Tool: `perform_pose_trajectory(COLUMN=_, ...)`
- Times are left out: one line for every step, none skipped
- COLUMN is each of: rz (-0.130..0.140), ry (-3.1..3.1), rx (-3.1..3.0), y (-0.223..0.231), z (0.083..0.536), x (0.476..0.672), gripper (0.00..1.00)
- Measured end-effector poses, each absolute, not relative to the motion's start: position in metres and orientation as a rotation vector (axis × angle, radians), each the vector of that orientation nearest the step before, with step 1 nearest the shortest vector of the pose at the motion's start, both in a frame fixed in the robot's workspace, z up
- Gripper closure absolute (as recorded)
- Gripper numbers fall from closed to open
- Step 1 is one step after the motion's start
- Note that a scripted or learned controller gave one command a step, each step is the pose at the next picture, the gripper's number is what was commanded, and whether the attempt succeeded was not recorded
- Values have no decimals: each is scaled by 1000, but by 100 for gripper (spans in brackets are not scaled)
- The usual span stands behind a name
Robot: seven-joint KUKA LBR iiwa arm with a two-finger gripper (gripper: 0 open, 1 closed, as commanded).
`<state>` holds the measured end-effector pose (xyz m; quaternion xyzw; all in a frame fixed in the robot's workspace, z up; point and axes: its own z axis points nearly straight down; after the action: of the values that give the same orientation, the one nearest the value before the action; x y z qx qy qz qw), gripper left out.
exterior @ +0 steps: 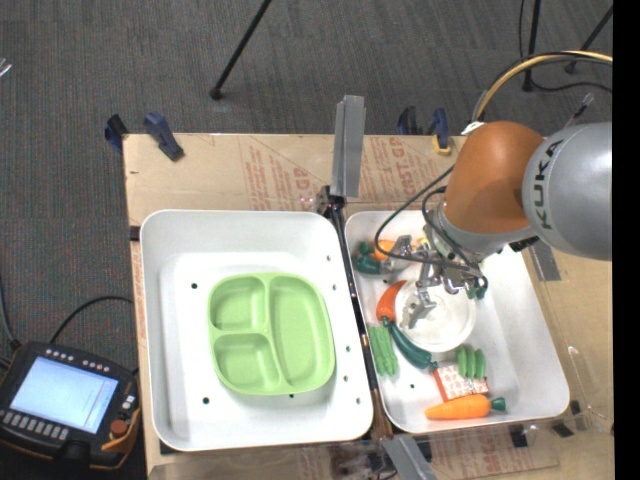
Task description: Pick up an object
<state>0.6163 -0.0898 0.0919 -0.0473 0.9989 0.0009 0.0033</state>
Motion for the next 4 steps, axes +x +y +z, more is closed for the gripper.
perform_pose_trajectory(rz=1, ry=3133, rx=-34, y=-88, z=92, x=577, gripper=0)
perform_pose_trajectory(rz=0, ry=3127, rx=98, y=-86, z=91, x=492, gripper=0)
perform_pose_trajectory(rz=2, ry=3129, rx=-276, y=-101, z=87, x=554, gripper=0)
perform_pose_trajectory(rz=3, ry=3141, rx=16, y=-88, z=87, x=641, gripper=0)
